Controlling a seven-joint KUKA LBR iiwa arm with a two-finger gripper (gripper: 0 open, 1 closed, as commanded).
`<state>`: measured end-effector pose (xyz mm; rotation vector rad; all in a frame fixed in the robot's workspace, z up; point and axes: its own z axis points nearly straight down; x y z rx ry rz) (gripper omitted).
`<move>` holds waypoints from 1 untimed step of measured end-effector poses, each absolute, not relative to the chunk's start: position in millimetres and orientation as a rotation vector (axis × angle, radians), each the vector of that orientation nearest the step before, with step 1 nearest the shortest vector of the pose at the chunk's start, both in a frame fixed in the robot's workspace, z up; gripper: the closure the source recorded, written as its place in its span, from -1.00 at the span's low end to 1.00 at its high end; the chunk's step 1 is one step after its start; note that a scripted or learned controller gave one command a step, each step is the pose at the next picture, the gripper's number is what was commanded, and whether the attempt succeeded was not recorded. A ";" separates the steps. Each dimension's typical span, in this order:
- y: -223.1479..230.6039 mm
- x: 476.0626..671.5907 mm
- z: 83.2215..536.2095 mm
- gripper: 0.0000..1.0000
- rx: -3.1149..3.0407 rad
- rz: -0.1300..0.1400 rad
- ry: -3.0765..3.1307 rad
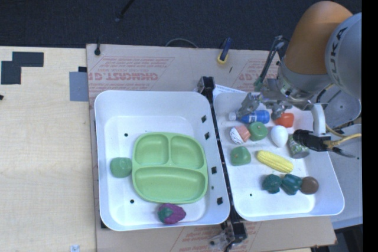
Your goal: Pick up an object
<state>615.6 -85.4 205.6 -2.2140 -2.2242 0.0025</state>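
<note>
My jaws (261, 104) hang low over the far end of the right bin (331, 200), just above a small blue bottle (256, 117) lying on its side with a white cap toward the divider. How wide the jaws stand I cannot tell, and nothing shows between them. Beside the bottle sit a green ball (258, 130), an orange-red piece (285, 120), a white egg (279, 136) and a yellow corn cob (274, 160). The left bin (109, 121) carries a green divided plate (169, 167), a green lump (120, 167) and a purple-green toy (171, 213).
</note>
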 end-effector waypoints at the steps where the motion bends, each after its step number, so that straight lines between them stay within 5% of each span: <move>1: -85.6 616.2 205.0 -1.00 -2.215 0.002 -2.225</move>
